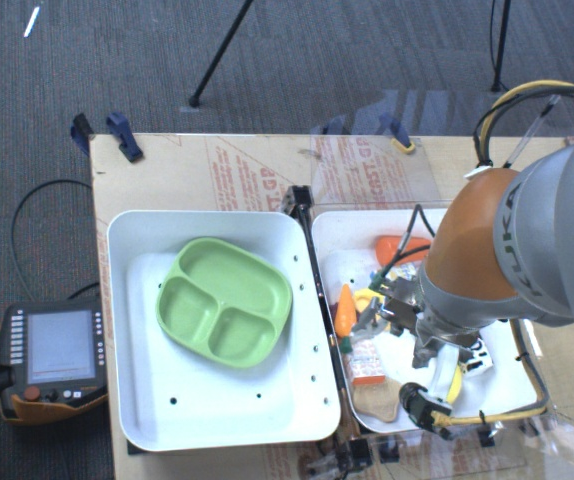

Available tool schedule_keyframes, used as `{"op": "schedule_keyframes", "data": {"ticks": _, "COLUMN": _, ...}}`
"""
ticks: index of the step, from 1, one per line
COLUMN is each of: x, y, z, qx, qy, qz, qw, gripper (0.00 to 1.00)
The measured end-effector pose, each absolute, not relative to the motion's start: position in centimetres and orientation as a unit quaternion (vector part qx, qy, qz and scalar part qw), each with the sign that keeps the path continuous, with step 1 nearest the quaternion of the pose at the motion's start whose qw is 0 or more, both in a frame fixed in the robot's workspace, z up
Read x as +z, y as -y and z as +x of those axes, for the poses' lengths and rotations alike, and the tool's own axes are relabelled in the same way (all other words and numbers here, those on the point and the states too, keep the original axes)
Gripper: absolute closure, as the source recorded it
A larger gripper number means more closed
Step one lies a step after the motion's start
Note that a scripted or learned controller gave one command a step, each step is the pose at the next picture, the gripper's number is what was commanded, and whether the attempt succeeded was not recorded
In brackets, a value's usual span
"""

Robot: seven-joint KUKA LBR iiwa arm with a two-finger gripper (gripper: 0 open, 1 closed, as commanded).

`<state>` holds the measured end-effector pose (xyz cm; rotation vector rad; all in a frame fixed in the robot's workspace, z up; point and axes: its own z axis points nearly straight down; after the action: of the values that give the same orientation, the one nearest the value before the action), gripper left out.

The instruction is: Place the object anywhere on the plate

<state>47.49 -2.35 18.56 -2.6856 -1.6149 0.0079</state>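
The arm point(497, 248) reached over the right bin point(342, 230); its grip state couldn't be told. Left of that bin, the green plate point(225, 301) lay in the left bin point(127, 318).

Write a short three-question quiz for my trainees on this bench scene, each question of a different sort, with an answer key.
1. True or false: the green plate lies in the left bin.
2. Multiple choice: the arm is over which place? A) the left bin B) the right bin C) the floor
3. Fill in: the plate has ___ compartments.

Key:
1. True.
2. B; the arm reaches over the right bin, where the carrot-like orange object and other small items lie.
3. Three.
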Motion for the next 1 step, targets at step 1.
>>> {"op": "schedule_keyframes", "data": {"ticks": 1, "x": 12.79, "y": -7.11, "z": 51.3, "qx": 0.0065, "qy": 0.676, "qz": -0.737, "qw": -0.007, "gripper": 0.0}}
